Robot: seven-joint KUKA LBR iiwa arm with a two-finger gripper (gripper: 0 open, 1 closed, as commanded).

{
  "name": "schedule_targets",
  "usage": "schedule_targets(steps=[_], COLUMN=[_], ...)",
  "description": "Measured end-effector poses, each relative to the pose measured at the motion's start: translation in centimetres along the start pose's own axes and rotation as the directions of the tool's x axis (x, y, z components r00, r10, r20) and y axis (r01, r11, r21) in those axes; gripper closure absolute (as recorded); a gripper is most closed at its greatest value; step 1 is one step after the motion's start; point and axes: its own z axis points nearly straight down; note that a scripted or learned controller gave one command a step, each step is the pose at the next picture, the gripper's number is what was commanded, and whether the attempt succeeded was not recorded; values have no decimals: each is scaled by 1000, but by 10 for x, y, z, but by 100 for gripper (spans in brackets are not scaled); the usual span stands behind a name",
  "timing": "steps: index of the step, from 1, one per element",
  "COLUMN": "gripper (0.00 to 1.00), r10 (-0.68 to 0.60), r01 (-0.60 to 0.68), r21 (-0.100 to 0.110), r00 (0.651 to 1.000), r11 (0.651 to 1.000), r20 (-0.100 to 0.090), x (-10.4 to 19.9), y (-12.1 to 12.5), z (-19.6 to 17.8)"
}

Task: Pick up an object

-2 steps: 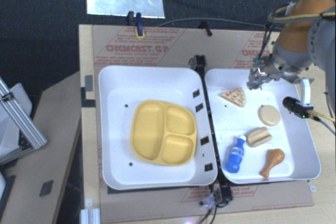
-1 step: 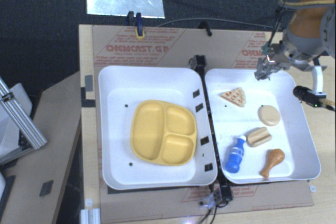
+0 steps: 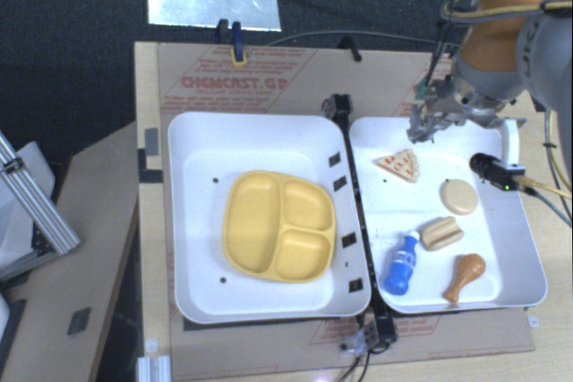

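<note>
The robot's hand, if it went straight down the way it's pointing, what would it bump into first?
Probably the bare white floor of the right bin, near its back wall. The hand points down just behind the tan triangular pizza-slice toy, though height is hard to judge from this slant.

Left bin (image 3: 192, 219): I see the divided tray (image 3: 278, 226) lying in it, about centre.
Right bin (image 3: 528, 268): touches the left bin along the middle seam.
Pizza slice (image 3: 399, 165): rear of right bin, towards the seam.
Round biscuit (image 3: 459, 196): right of the pizza slice, nearer me.
Bread roll (image 3: 440, 233): in front of the biscuit.
Bottle (image 3: 402, 264): front left of right bin, beside the roll.
Drumstick (image 3: 464, 274): front, right of the bottle.
Gripper (image 3: 424, 128): over the rear edge of the right bin, behind the pizza slice.
</note>
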Motion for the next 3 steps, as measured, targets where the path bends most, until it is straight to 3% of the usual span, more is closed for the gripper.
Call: schedule_targets(steps=[2,3], gripper=[100,100], r10=[-3,-1], r01=[3,1], r21=[-2,0], r00=[1000,1000], r11=[1000,1000], r20=[-2,-1], x=[119,163], y=[-1,-4], z=[-12,-13])
